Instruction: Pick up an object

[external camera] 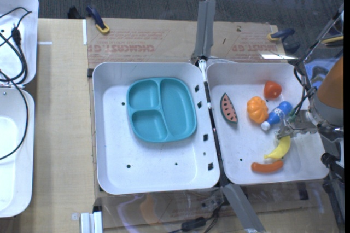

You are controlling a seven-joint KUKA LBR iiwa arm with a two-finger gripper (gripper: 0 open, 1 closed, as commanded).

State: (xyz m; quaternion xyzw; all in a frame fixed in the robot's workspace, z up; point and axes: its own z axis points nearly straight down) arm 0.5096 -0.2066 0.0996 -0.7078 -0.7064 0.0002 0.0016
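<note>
The gripper (288,130) sits low in the right bin (240,169), right above the toy banana's (279,149) upper end, just beside the blue bottle (276,115). I cannot tell how its jaws stand. A good grasp straddles the banana's narrow width, clear of the bottle.

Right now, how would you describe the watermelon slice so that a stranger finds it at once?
Look in the right bin, along its left wall beside the divider. The watermelon slice lies there alone, apart from the other toys. It is the only flat wedge, red with a green rind.
</note>
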